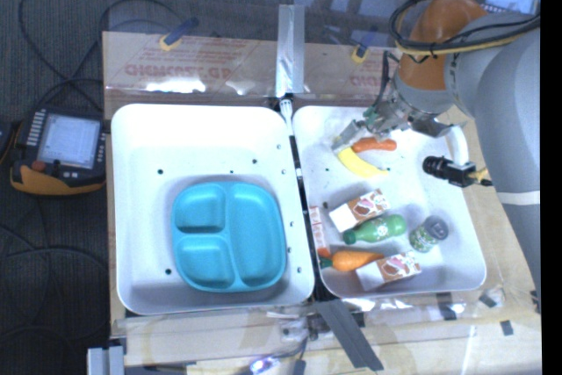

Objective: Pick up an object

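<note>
My gripper is low over the far part of the right bin, just above a small orange carrot and a yellow banana. The carrot lies right under the gripper's tip; whether they touch is unclear. Nearer the front lie a small brown-and-white carton, a green bottle, a dark round can, a second orange carrot and another carton.
The left bin holds a blue divided plate. The grey arm with its orange band crosses the right bin's far right corner. A black fitting sits at the right bin's rim. A handheld pendant lies left of the bins.
</note>
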`<control>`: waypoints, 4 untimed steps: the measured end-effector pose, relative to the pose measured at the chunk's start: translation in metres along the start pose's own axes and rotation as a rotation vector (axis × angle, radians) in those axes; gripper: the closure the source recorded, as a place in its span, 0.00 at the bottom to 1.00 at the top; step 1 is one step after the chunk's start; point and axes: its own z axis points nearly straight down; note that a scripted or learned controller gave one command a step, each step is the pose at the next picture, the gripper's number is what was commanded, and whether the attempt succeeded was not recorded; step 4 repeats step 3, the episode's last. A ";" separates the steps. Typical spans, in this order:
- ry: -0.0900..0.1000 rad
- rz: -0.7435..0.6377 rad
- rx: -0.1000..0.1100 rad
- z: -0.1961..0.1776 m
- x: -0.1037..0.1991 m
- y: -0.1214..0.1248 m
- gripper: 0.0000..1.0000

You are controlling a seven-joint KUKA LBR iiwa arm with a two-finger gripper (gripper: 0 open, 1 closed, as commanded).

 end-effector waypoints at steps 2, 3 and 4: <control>0.011 -0.075 0.001 0.002 0.032 -0.039 1.00; 0.016 -0.088 0.016 0.000 -0.022 -0.051 1.00; 0.016 -0.088 0.016 0.000 -0.022 -0.051 1.00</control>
